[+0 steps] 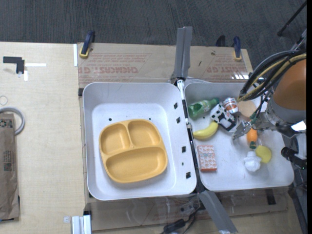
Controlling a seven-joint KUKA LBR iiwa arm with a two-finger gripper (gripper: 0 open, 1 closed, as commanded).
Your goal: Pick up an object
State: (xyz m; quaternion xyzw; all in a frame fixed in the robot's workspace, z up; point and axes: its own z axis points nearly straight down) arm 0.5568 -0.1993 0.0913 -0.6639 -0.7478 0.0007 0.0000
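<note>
The counter (39, 179) carries two white bins side by side. The left bin (92, 106) holds a yellow divided tray (133, 150). The right bin (278, 177) holds the loose things, and the arm (292, 91) reaches over its right side.

The gripper (242, 130) sits low in the middle of that bin, pointing left. Whether its fingers are spread or closed cannot be told, and nothing is seen held between them. An orange piece (251, 135) lies just beside the gripper on its right, touching or nearly so. Below that lie a lemon (263, 153) and a crumpled white thing (252, 164).

To the left of the gripper, nearest first, are a black-and-white object (222, 117), a can (230, 105), a banana (206, 130) with its long axis running roughly left to right, and a green bottle (201, 107) lying on its side. A red box (206, 158) lies lower left, well apart.

The likeliest target is the orange piece or the black-and-white object, since both flank the gripper closely.
</note>
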